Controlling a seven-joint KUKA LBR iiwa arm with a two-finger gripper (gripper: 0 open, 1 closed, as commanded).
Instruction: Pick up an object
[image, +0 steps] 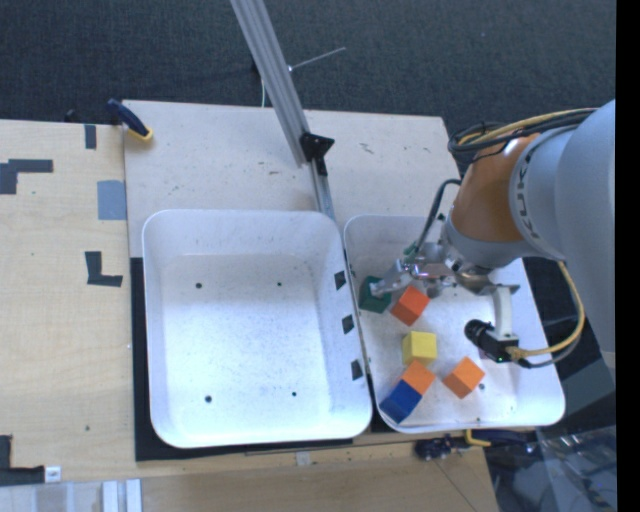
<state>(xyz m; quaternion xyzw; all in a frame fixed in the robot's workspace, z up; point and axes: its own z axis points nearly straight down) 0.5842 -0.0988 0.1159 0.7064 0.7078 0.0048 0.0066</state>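
In the right bin (530, 395), near its upper left part, the claw (418, 278) is hanging low over the blocks, its metal fingers pointing toward the bin's left wall. Whether those fingers are apart or together cannot be made out at this slant, and no block is showing clearly between them. Just below the claw tip an orange block (409, 305) is lying tilted, touching or nearly touching the claw, and just to its left a small green block (376, 294) is sitting against the bin's left wall. Further down the bin a yellow block (421, 346) is resting on its own, apart from the claw. Below it a second orange block (418, 377) is leaning on a blue block (401, 401), the two touching near the bin's lower left corner. A third orange block (463, 377) is lying to their right, near but not touching. A black fitting (484, 337) with cables is hanging from the arm's wrist above the bin's right part. The grey arm (560, 190), with its orange band (486, 205), is reaching in from the right edge. The left bin (160, 330) is standing just beside the right one, their walls touching. Both bins are resting on the pale desk (220, 150), where a slanted metal rail (275, 70) is running down toward the gap between the bins.
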